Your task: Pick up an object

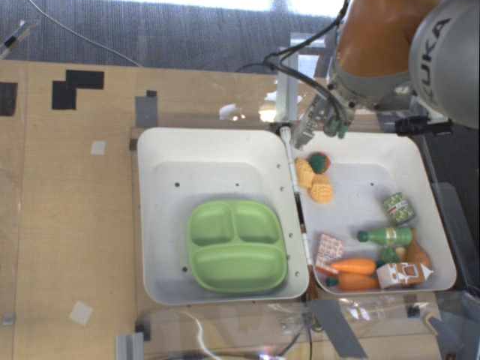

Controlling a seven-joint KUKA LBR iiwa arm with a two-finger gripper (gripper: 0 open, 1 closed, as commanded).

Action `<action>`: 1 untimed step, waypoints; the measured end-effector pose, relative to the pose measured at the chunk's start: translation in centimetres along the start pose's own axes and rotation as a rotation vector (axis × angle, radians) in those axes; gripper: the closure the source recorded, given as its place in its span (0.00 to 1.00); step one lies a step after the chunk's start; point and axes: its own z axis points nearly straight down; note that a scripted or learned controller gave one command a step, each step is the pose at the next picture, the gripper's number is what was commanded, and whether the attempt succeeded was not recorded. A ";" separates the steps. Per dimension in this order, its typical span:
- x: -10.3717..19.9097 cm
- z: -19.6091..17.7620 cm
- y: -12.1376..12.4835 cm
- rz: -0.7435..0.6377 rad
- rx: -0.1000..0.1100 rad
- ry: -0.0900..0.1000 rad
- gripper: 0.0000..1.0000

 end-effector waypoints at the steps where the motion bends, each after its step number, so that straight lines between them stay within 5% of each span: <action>1: -4.1 -2.3 -2.8 0.129 0.006 0.005 1.00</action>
